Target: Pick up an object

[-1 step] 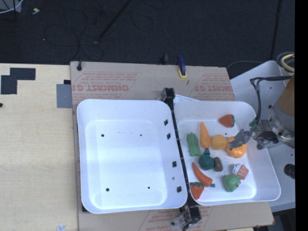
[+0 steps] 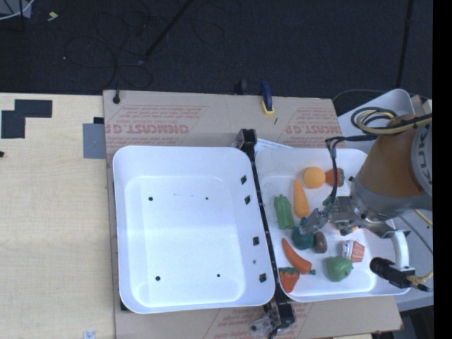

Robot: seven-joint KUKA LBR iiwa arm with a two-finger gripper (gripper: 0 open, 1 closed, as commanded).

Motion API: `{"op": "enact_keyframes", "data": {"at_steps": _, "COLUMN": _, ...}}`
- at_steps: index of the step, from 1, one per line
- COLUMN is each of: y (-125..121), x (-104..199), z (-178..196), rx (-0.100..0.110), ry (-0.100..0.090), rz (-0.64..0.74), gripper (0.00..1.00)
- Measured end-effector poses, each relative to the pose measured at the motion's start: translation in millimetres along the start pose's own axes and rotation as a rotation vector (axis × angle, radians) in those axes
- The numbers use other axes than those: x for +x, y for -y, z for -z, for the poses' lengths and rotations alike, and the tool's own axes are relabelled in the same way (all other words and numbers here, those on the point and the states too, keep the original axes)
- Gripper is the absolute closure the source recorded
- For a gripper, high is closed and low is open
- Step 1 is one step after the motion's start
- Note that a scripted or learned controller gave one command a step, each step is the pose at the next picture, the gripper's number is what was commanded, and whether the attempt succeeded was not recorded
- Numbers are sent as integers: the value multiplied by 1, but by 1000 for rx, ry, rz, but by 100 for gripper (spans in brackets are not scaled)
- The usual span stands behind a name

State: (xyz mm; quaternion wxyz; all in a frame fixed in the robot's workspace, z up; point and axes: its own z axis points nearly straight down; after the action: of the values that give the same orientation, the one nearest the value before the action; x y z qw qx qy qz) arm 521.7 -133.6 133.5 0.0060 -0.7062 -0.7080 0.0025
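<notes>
Two white bins are sitting side by side on cardboard (image 2: 212, 119). Left bin (image 2: 183, 228); right bin (image 2: 360, 277) is holding an orange ball (image 2: 313, 177), carrot (image 2: 301, 199), green pepper (image 2: 283, 211), red chili (image 2: 296, 256), green lump (image 2: 338, 268) and teal piece (image 2: 303, 239). Gripper (image 2: 316, 221) is hanging at the teal piece's 1 o'clock; its grip state cannot be told. Dark floor is lying at 12 o'clock.

A pale wooden table (image 2: 49, 217) carries a brown cardboard sheet (image 2: 191, 122) printed with red lettering. On the cardboard rests the left white bin (image 2: 127, 224), its floor dotted with small dark holes. A blue-and-yellow clamp (image 2: 267, 97) grips the cardboard's far edge. Grey and dark rectangles (image 2: 28, 115) mark the tabletop at left. Beyond, dark floor holds loose cables (image 2: 106, 44), possibly taped down.
</notes>
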Motion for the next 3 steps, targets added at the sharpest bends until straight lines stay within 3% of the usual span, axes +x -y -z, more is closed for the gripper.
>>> {"op": "enact_keyframes", "data": {"at_steps": 1, "y": -57, "x": -54, "z": -48, "rx": -10, "ry": 6, "rz": -3, "gripper": 0}}
{"op": "enact_keyframes", "data": {"at_steps": 2, "y": 19, "x": -2, "z": -47, "rx": -2, "ry": -1, "rz": -5, "gripper": 0}}
{"op": "enact_keyframes", "data": {"at_steps": 3, "y": 15, "x": -7, "z": -35, "rx": -10, "ry": 3, "rz": -12, "gripper": 100}}
